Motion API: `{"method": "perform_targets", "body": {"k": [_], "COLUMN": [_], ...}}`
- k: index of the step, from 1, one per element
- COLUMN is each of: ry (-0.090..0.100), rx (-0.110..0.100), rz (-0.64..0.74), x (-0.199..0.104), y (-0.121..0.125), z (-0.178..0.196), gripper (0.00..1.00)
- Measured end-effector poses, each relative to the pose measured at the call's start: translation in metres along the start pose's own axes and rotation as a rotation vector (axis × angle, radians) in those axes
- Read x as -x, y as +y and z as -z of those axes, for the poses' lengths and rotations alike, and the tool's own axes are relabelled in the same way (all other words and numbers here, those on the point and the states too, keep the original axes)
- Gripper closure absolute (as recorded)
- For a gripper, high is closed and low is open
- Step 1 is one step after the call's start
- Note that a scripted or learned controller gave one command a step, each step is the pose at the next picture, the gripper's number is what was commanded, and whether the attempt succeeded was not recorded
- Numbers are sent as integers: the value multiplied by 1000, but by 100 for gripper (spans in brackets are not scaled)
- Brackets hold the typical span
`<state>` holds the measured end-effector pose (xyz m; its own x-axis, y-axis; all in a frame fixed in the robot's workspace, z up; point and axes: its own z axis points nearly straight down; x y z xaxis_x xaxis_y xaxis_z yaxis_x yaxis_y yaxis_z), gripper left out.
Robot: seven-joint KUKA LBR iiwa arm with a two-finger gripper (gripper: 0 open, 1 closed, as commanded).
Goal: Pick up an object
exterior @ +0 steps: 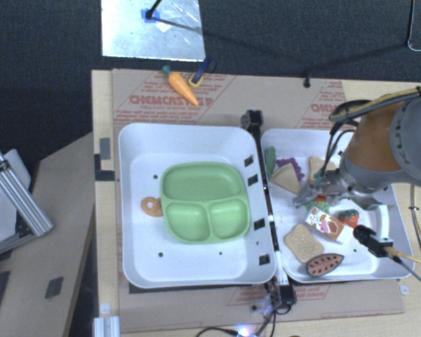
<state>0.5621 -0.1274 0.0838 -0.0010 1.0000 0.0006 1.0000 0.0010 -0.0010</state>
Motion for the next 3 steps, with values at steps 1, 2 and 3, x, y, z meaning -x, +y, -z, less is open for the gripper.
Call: {"method": "perform_targets", "body": {"k": [1,2,3], "ry": [-1,-2,-2], "rx": [4,7,7], "rz": [0,3,4], "x": [1,5,-3], "y": [1,12,7], "z": [12,67,119], "gripper": [100,100,100]}}
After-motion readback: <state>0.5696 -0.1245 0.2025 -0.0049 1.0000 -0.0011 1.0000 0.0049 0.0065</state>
